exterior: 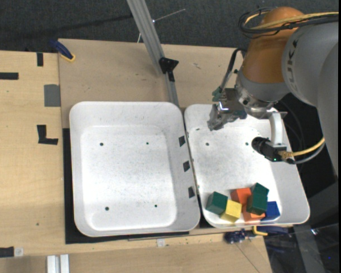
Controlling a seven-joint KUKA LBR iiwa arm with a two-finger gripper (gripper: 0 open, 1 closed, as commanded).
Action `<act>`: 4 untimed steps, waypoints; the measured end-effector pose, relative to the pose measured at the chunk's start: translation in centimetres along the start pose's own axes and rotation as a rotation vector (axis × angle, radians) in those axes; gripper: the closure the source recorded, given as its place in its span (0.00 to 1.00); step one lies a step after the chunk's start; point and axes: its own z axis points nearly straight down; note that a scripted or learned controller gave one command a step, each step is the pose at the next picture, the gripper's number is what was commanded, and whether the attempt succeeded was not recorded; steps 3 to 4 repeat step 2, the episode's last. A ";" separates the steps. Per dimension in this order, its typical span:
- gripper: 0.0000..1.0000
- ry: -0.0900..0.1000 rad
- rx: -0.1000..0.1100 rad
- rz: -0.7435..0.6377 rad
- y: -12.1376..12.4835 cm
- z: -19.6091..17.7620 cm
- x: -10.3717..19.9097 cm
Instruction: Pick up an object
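Grey and orange-banded, reaching in from the right, with gripper (219,120) poised over the far-left part of the right bin (227,152); fingers seemingly close together with nothing visible between them, though too small to tell for sure. Heaped well apart from it in that bin's near corner: 2 green blocks (217,202), a yellow block (233,209), orange blocks (242,195) and a blue block (271,210), touching one another. Alongside, sharing an edge: left bin (125,164).

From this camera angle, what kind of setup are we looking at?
Most likely a robotics lab grasping cell, not a production line. A grey arm with an orange band reaches over two shallow white plastic bins on a taped plywood bench, with small coloured toy blocks heaped in the right bin's near corner.
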 end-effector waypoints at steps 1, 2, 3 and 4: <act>1.00 0.000 0.000 0.000 1.2 -0.5 5.2; 1.00 -0.001 0.001 0.001 1.0 -0.4 10.0; 1.00 -0.001 0.001 0.001 1.0 -0.4 10.0; 1.00 -0.001 0.001 0.001 1.0 -0.4 10.0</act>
